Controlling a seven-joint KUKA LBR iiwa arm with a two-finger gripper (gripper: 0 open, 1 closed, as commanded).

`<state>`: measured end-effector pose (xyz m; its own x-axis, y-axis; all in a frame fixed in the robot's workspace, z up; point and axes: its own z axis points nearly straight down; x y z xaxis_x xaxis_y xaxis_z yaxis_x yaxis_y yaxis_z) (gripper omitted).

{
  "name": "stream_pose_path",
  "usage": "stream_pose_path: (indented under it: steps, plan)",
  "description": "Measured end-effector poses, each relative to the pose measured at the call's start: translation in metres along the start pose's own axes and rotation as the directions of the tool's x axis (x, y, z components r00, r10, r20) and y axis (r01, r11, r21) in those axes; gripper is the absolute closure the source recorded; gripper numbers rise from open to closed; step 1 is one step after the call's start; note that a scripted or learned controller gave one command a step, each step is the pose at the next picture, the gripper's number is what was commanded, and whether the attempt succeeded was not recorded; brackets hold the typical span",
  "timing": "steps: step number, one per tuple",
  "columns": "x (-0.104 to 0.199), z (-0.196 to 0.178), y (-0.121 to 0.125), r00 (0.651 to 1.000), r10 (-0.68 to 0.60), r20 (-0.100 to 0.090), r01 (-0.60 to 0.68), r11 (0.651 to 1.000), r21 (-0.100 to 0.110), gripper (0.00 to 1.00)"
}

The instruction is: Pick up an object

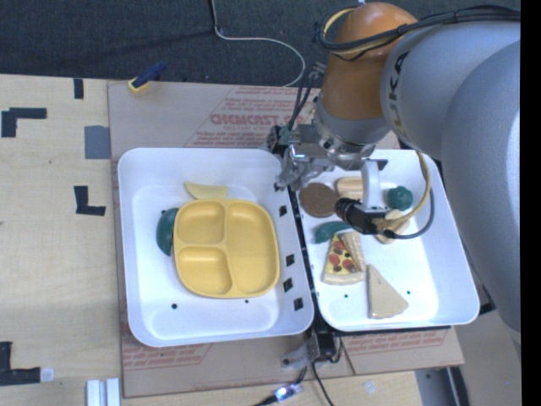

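Note:
My gripper [290, 169] hangs below the orange wrist band, over the divider between the two bins at their far end. Just right of it in the right bin [439, 303] lies a brown round cookie [319, 200]. Beyond the cookie are a tan bun [349, 185] and a teal ball [400, 198]. Nearer the front lie a small teal piece [330, 230], a pizza slice [343, 259] and a pale wedge of bread [385, 295]. I see nothing held under the gripper.
The left bin [144, 311] holds a yellow divided plate [226, 248], a yellow slice [207, 191] behind it and a dark green object [166, 231] at its left. A black cable [363, 218] loops from the wrist over the right bin. The arm covers the right bin's far corner.

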<state>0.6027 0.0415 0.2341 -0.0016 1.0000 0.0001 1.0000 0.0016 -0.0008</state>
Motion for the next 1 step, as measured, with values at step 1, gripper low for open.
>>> stream_pose_path:
  steps: [1]
  plan:
    - [0.0012, 0.0032, -0.0041, 1.0, 0.0, 0.001, 0.0, 1.0, 0.002, 1.0]
